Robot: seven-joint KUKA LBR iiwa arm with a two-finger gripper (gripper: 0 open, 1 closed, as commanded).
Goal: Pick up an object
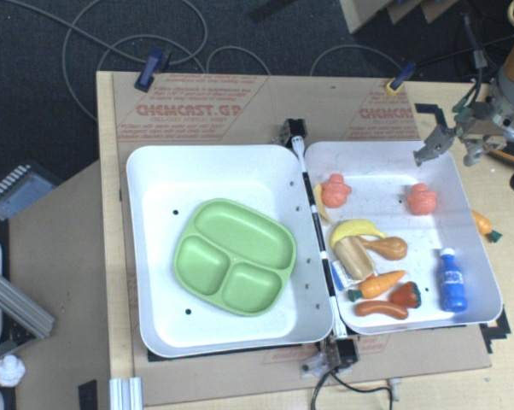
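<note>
Camera view, looking down at a slant on the bench (197, 109), a brown board printed with red lettering. Two shallow white bins sit side by side and touch along their inner edges. The left bin (154, 186) holds a green divided plate (233, 256) with three compartments, lying flat near the bin's middle. The right bin (462, 186) holds the loose objects. A pink piece (335, 190) lies near the upper left corner, and a second pink piece (423, 199) lies toward the upper right. A yellow banana (357, 230) rests beside the bin's left wall, with a tan block-shaped item (354, 257) just below it and touching it. A tan pear-shaped item (388, 248) lies just right of the banana. An orange carrot (382, 283) sits below these, a red item (405, 295) just beside its right end, and a red sausage (381, 310) along the lower wall. A blue bottle (451, 280) lies near the right wall, white cap pointing up the frame. A small orange item (482, 225) sits on the bin's right rim. The gripper (452, 143) hangs over the upper right corner of the right bin, well apart from the nearest pink piece; its fingers stand spread, with nothing between them. Blue clamps (149, 69) grip the board's far edge
</note>
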